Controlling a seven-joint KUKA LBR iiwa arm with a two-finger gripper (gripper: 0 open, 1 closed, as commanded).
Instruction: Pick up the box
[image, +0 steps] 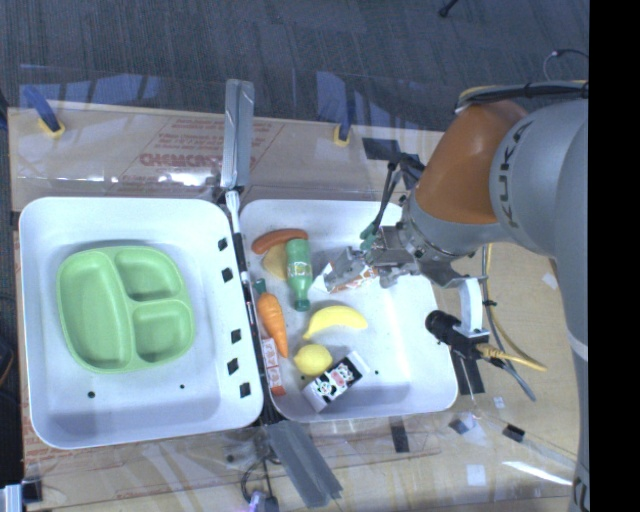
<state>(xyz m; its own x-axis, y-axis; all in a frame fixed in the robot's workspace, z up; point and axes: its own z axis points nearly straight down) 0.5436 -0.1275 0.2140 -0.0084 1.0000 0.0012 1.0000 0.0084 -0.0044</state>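
Observation:
The box (333, 381) is a small carton with a black-and-white cow pattern. It lies tilted near the front edge of the right bin (420, 385), just right of a lemon (312, 359). My gripper (345, 272) hangs over the middle of the right bin, above and behind a banana (335, 320). It is well apart from the box, roughly a hand's width farther back. Nothing shows between its fingers.
The right bin also holds a green bottle (299, 272), a carrot (274, 322), a sausage (280, 241) and a yellow item (274, 262) along its left side. A green divided plate (125, 305) sits in the left bin (60, 400). The arm's bulk (490, 180) covers the right bin's far right corner.

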